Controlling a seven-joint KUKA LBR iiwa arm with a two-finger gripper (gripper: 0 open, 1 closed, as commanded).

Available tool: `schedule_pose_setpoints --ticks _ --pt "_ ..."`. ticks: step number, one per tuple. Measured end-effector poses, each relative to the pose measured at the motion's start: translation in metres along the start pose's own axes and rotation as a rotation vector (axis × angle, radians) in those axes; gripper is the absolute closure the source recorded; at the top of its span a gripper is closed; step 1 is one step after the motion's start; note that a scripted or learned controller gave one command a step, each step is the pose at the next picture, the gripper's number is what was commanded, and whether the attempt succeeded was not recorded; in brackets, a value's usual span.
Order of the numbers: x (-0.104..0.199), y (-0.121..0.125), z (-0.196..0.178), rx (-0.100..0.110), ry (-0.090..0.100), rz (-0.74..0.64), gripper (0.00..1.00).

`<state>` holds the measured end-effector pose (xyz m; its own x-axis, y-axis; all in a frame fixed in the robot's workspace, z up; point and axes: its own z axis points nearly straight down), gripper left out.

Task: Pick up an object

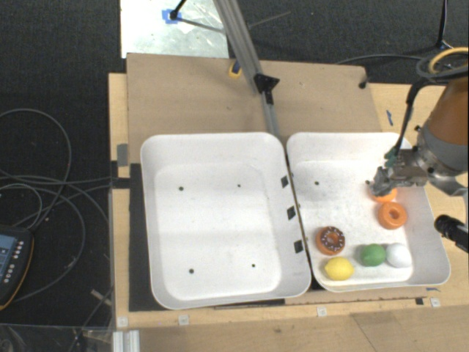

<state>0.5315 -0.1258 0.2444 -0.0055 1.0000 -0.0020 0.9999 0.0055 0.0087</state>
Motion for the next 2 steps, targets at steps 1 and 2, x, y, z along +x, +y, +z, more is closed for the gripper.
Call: schedule_pose_setpoints --ticks 1,2 --pt "0.049 0.028 0.004 0.004 0.003 -0.005 1.0" --pt "0.102 0.054 0.001 0.005 0.004 -0.006 1.0"
